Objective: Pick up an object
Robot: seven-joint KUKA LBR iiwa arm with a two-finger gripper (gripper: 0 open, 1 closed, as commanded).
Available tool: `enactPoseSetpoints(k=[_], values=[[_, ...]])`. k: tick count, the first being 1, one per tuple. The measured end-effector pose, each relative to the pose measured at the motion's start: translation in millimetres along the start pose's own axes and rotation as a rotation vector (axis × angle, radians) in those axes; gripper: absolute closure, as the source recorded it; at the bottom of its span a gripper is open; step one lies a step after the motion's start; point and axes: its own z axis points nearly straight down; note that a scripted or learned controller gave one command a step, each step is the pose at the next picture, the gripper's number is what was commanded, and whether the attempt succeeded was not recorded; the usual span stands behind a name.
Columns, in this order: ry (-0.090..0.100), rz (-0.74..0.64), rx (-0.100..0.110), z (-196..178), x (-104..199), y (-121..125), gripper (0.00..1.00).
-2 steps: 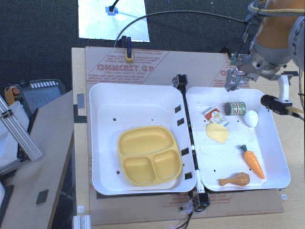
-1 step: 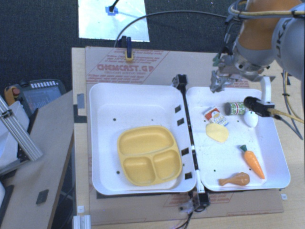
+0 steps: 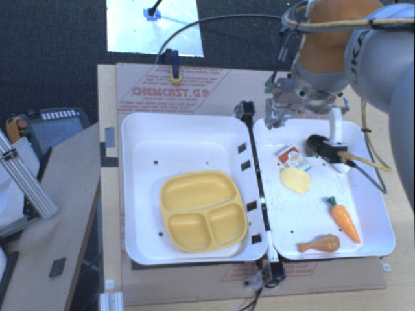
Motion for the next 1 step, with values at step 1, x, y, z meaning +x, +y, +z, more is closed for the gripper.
enactPoseSetpoints(k=[1], values=[[0.001, -0.001, 0.002, 0.1, 47.8, -21.0, 1.0]])
